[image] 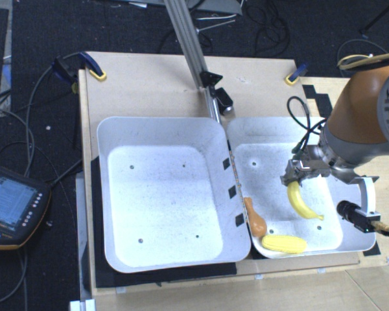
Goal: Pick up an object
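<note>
A yellow banana lies curved on the floor of the right bin, toward its right side. My gripper hangs directly over the banana's upper end and looks to be touching or nearly touching it. A yellow oblong object rests against the bin's front wall. An orange-brown pear-shaped object lies at the bin's left wall, just above and left of the yellow one. The grey and orange arm reaches in from the right.
The left bin sits beside the right one, their rims meeting in the middle. A slanted metal pole rises from behind the bins. A black fitting sticks out at the right bin's right rim.
</note>
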`<state>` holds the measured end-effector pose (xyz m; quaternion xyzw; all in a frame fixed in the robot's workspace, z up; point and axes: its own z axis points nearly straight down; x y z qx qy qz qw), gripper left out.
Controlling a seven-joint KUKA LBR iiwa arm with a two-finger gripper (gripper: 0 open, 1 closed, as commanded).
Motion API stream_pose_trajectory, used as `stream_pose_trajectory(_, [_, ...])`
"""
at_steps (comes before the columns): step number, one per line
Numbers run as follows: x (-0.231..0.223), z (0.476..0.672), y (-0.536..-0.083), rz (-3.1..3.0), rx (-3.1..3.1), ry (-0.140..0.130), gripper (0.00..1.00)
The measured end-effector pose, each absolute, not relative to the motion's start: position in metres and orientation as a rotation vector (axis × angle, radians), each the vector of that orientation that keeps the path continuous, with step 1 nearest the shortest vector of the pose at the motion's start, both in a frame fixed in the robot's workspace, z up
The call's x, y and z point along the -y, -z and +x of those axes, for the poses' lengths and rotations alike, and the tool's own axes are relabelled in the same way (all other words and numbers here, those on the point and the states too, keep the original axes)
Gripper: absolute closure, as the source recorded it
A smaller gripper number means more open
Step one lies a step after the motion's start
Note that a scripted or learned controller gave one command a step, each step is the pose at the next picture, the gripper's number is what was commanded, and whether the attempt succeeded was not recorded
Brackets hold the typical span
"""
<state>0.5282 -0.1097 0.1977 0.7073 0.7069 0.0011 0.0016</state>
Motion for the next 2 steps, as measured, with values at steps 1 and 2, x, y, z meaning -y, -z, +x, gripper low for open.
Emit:
stream_pose_trajectory(1, [0.108,0.533,-0.24,2.219,-2.22,-0.002,1.0])
stream_pose_trajectory(2, [0.108,0.534,-0.268,2.22,-2.221,-0.002,1.0])
